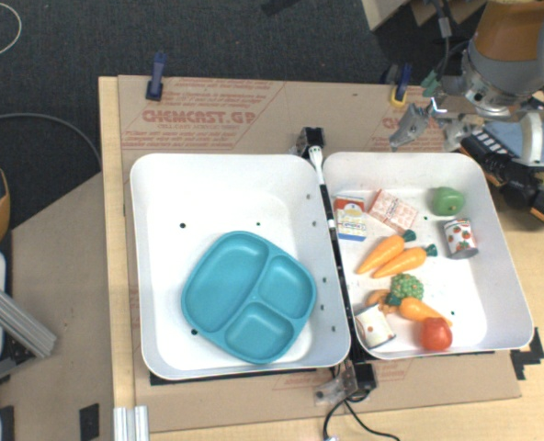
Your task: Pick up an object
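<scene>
My gripper hangs above the back rim of the right bin, open with nothing between its fingers. Below it in that bin lie a green apple, a small printed can, a pink box and a small carton. Two carrots lie mid-bin. Nearer the front are a broccoli floret, an orange piece, a red tomato and a white cup.
The left bin holds a blue divided plate. A black clip sits where the bins meet at the back. Blue clamps hold the cardboard base. The arm's orange band rises at the upper right.
</scene>
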Action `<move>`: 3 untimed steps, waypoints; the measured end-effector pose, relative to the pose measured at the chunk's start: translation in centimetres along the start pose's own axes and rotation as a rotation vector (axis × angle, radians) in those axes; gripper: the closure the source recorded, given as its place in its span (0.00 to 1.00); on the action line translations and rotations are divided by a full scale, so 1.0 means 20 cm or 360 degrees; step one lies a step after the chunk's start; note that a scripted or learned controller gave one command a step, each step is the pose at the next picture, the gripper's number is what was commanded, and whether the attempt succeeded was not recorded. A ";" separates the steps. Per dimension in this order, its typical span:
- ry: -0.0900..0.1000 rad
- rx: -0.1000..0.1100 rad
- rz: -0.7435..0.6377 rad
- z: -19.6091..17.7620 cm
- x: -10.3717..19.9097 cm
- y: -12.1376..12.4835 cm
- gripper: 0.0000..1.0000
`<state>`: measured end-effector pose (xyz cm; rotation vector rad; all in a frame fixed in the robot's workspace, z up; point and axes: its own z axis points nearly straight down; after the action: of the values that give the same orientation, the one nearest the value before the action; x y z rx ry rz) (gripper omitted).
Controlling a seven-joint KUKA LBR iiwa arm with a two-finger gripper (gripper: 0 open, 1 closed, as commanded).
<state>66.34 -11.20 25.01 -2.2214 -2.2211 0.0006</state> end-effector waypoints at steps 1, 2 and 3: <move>-0.0003 -0.0015 0.0004 -0.53 -0.04 -0.24 0.00; -0.0009 -0.0027 0.0006 -1.16 -0.20 -0.48 0.00; -0.0003 -0.0020 -0.0003 -1.45 -0.11 -0.76 0.00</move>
<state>51.11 -13.39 54.11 -2.2266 -2.2300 -0.0110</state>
